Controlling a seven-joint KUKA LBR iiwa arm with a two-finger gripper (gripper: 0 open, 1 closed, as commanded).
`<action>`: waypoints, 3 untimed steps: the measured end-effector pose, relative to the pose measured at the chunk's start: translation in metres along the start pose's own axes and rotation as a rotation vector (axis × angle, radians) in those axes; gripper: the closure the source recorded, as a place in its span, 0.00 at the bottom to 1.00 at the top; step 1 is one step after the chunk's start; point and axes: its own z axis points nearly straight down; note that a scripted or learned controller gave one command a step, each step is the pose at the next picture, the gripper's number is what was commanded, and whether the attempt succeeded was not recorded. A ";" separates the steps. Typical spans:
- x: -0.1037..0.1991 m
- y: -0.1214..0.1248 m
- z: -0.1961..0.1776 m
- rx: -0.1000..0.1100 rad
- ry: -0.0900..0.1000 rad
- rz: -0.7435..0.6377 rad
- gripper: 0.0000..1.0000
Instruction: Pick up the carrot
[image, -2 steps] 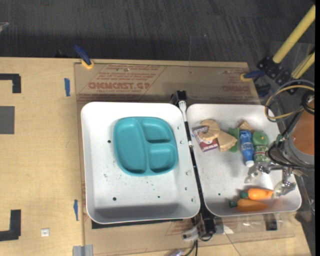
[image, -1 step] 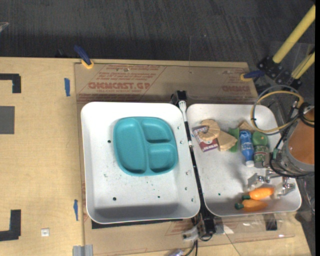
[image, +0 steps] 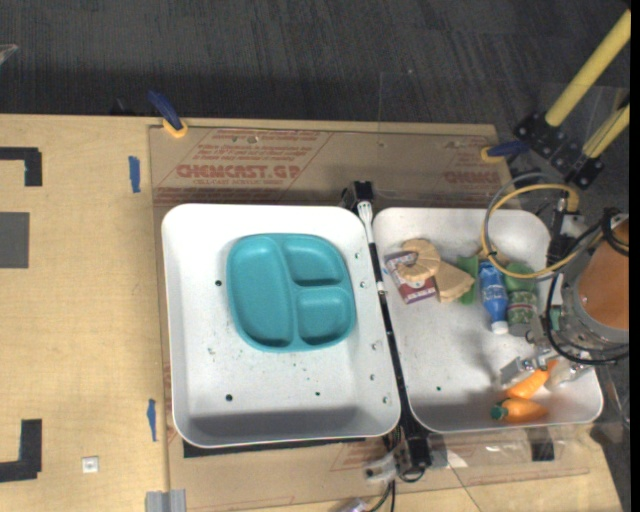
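The carrot (image: 524, 398) is orange with a green tip and lies in the front right corner of the right bin (image: 450, 400), close to the bin's front wall. My gripper (image: 541, 372) comes down from the grey arm with its orange band (image: 608, 290) at the right edge. It sits directly over the carrot's upper end, touching or nearly touching it. The wrist and cables hide part of the carrot and the gripper's tip.
A teal divided plate (image: 292, 290) lies in the left bin (image: 200, 390). In the right bin's back half are a blue bottle (image: 492, 291), a green can (image: 521, 312), a tan bread-like piece (image: 446, 272) and a red and white packet (image: 415, 286). A yellow cable (image: 492, 215) loops above them.
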 end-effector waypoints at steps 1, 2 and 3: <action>-0.002 -0.003 -0.012 0.007 -0.003 0.002 1.00; -0.005 -0.005 -0.021 0.012 -0.009 0.005 1.00; -0.005 -0.005 -0.021 0.011 -0.009 0.005 0.00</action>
